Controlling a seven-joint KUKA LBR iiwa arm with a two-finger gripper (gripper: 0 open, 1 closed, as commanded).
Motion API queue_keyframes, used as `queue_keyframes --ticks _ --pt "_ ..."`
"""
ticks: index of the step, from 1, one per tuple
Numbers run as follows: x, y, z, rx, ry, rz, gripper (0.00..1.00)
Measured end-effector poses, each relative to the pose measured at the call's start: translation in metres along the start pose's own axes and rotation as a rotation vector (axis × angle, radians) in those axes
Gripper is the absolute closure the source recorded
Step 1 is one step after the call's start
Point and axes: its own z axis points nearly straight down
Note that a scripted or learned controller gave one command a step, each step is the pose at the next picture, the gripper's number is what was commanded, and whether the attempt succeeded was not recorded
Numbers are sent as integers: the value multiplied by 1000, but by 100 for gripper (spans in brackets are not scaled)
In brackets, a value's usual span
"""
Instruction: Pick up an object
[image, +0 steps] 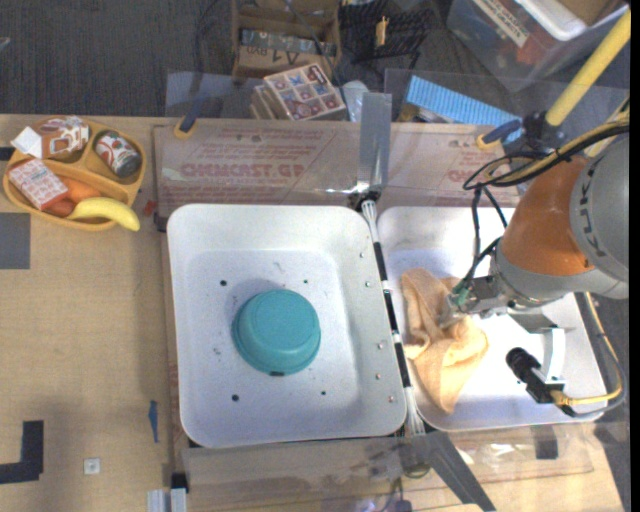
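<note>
A teal bowl (277, 331) lies upside down in the middle of the left bin (200, 240). A crumpled tan cloth (437, 340) lies along the left side of the right bin (420, 232). My gripper (458, 308) is low over the cloth's upper middle, right at its folds, reaching in from the right. The wrist hides the fingertips, and I cannot see any cloth between them.
A yellow tray (60, 205) with a banana and toy food sits on the bench at the far left. Cardboard stands behind both bins. The metal divider (385, 300) runs between the bins, close to the cloth's left edge.
</note>
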Motion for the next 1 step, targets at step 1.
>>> queue_keyframes --ticks 1 --pt "9 60 -172 20 1 38 100"
